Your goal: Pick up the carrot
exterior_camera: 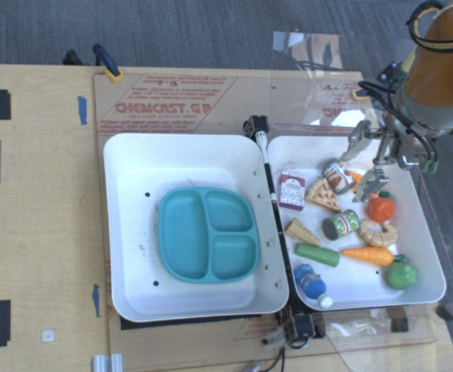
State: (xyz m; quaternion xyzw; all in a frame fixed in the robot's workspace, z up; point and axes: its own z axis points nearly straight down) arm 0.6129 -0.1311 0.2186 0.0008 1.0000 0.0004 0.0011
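The carrot [368, 255] is a small orange cone lying flat near the front of the right bin [430, 242], its tip pointing left. It lies between a green cucumber [316, 254] and a green apple [401, 275]. My gripper [367, 166] hangs over the back of the right bin, well behind the carrot and apart from it. Its fingers [376, 181] are spread open with nothing held between them. A red tomato [380, 208] sits just below the fingertips.
The right bin also holds a pizza slice [323, 196], a red carton [292, 190], a small can [341, 225], a cone [300, 231], a pastry [378, 233] and a blue bottle [310, 281]. A teal divided tray [208, 234] lies in the left bin [126, 208].
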